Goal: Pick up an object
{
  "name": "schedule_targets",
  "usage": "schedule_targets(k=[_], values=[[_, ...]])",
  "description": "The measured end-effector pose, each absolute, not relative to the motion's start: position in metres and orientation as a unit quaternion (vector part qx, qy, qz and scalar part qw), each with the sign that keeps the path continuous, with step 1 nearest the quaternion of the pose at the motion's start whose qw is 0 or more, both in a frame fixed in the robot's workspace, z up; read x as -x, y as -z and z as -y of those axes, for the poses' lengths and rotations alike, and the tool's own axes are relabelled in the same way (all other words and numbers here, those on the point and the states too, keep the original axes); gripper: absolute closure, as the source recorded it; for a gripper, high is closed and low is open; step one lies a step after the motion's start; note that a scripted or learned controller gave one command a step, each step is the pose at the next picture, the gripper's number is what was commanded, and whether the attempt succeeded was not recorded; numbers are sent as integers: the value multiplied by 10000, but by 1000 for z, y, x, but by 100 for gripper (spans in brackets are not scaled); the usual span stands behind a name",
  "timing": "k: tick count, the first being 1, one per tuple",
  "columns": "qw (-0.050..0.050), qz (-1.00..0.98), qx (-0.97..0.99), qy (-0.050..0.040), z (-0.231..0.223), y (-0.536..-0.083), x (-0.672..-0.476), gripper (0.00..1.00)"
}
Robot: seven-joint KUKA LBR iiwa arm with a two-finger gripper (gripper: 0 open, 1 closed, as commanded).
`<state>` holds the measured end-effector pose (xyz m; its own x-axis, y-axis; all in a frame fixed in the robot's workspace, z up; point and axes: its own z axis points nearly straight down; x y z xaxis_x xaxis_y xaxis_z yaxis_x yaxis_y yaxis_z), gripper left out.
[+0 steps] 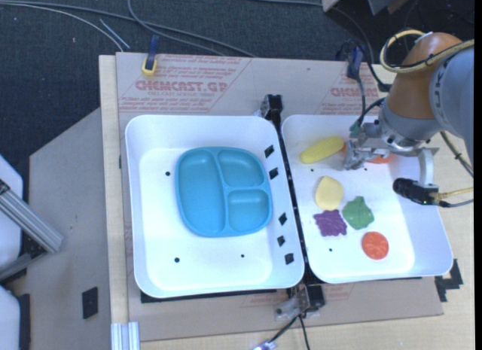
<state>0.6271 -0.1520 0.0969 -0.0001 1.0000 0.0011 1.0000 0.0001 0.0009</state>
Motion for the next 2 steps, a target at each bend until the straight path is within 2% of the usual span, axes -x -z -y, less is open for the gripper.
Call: schedule_targets(k=[2], values=[[-27, 7078, 7064, 19, 144, -189, -633, 100]])
